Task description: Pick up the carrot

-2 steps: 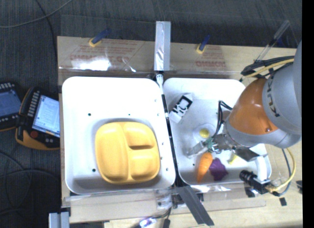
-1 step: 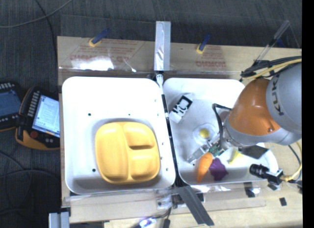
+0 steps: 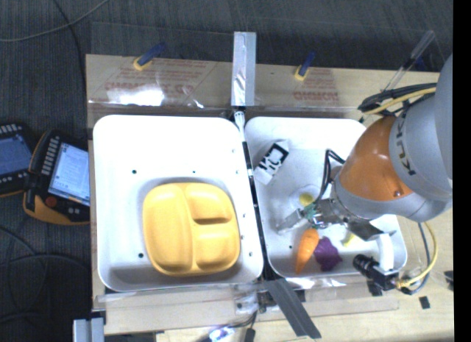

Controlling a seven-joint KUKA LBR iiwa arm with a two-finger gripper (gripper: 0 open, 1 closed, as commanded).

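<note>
Carrot, a small orange tapered plastic piece (image 3: 306,250), lies at the right white bin's (image 3: 274,186) 6 o'clock touching 1 purple lumpy toy (image 3: 327,254), which the gripper (image 3: 315,216), its state untellable, might snag.

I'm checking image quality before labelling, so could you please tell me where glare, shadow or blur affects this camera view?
Camera view: glare streaks the clear sheet behind the bins; the yellow tray casts a soft shadow on the left bin; the arm shades the right bin around the carrot; the hand is small, cluttered and hard to resolve; overall focus is slightly soft.
</note>
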